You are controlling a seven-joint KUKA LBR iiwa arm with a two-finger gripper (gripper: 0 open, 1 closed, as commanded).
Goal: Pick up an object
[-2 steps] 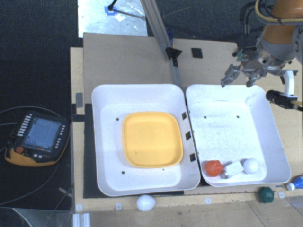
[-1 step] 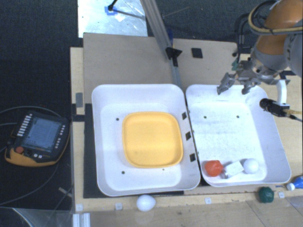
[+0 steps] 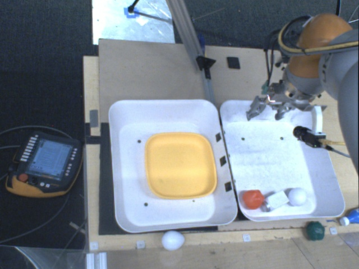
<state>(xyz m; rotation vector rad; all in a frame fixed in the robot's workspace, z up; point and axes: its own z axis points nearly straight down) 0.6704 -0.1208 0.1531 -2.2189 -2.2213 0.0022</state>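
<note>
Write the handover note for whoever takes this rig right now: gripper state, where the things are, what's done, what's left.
Gripper: over the far edge of the right bin, fingers spread open, holding nothing.
Right bin: red ball, white block and white ball bunched along the near wall.
Left bin: yellow plate lying flat in the middle.
On the bench outside the bins: white egg in front of the left bin, green ball near the right bin's near corner.
Done: nothing picked up.
Left: reach across to the near wall, close on one object, lift it.
</note>
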